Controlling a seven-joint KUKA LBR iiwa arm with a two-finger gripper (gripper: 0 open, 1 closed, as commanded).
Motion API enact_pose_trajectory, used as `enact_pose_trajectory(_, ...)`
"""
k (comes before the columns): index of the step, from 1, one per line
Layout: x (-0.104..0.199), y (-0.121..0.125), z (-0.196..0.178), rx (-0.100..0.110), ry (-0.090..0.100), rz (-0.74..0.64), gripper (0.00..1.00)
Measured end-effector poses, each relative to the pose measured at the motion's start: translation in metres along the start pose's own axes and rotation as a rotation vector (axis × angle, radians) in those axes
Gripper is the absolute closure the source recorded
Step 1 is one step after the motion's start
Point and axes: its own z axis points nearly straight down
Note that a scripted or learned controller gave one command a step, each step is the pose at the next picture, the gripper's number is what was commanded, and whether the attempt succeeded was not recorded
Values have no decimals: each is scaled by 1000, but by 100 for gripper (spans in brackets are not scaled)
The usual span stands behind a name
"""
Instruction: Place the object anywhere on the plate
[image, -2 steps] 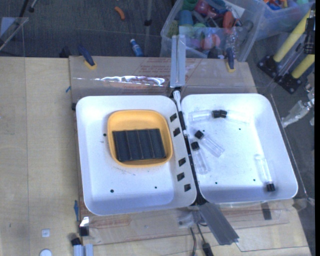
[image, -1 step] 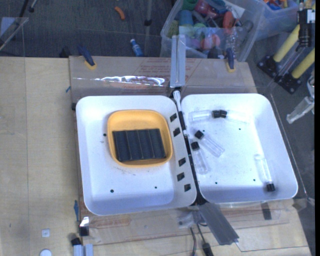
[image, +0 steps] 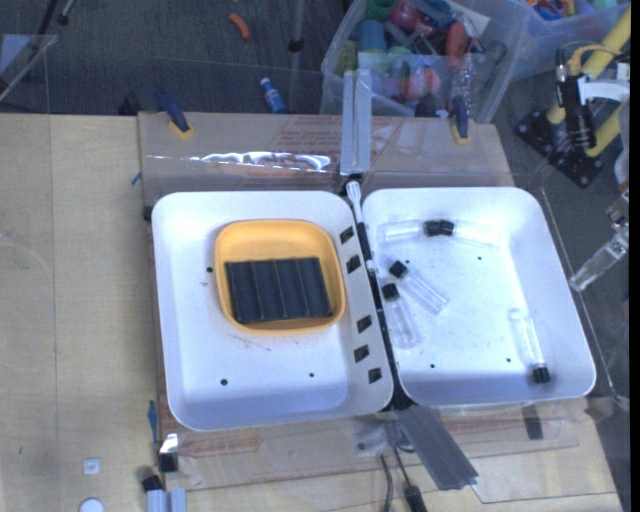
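The dark ribbed slab (image: 278, 290) lies flat on the yellow plate (image: 232, 245) in the left bin (image: 190, 380), the bin farther from where the arm reaches in. It looks stiff and light (probably rubbery, so not slippery), best pinched across its short sides. The right bin (image: 480, 370) holds clear black-capped vials (image: 425, 293), scattered apart. Whether the jaws are open or closed cannot be told

No text, label, brand, number or sign can be read anywhere. The cardboard strip (image: 250, 150) along the bench's far edge, behind the left bin (image: 180, 300), carries faint reddish printing, but it is too blurred and glared to make out.
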Motion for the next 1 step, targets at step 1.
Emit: enact_pose_trajectory(1, 17, -23, -62, 5, 5, -344, 0)
